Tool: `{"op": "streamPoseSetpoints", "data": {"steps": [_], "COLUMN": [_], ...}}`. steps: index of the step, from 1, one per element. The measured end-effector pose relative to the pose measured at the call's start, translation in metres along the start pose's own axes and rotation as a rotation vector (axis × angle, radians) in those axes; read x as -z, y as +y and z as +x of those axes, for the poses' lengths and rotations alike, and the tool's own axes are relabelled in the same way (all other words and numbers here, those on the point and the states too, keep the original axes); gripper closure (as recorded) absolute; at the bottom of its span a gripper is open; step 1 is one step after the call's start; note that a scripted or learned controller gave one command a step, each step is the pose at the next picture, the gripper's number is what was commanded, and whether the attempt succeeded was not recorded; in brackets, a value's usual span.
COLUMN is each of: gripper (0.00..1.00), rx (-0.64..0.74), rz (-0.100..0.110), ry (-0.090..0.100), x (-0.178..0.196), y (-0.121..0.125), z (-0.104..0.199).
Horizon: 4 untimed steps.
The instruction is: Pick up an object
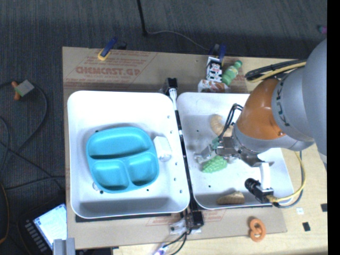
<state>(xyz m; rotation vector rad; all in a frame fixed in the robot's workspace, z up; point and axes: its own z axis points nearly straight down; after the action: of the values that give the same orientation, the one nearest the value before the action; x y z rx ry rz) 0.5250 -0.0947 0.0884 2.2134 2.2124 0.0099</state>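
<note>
Green bumpy toy (214, 165) lies in the right bin (281, 166), just under the gripper (212, 152).
Fingers hang over the toy's upper edge (open or shut, I cannot tell). Beyond the toy sits a tan piece (216, 123), nearer the camera a brown one (231, 198); left of it, a blue divided tray (123, 158) in the left bin (79, 142).

We're looking down on a dark grey carpeted floor (64, 15) with a faint ribbed pattern, and it takes up the whole top and left of the view. A thin black cable (142, 12) runs down across it toward the counter (133, 70), which is a tan board with faded red lettering printed near its upper left. Another dark cable (16, 142) loops over the carpet on the left. Lighting is even and flat, with no hard shadows.
</note>
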Motion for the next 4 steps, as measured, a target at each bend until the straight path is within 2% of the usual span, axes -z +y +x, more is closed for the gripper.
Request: {"op": "streamPoseSetpoints", "data": {"steps": [1, 2, 3, 4], "gripper": [1.0, 1.0, 0.0, 0.0], "rx": [-0.001, 0.0, 0.0, 0.0], "rz": [0.0, 0.012, 0.013, 0.006], "ry": [-0.001, 0.001, 0.002, 0.002], "x": [0.01, 0.057, 0.057, -0.001], "y": [0.0, 0.054, 0.054, -0.004], "z": [-0.001, -0.092, -0.091, -0.06]}}
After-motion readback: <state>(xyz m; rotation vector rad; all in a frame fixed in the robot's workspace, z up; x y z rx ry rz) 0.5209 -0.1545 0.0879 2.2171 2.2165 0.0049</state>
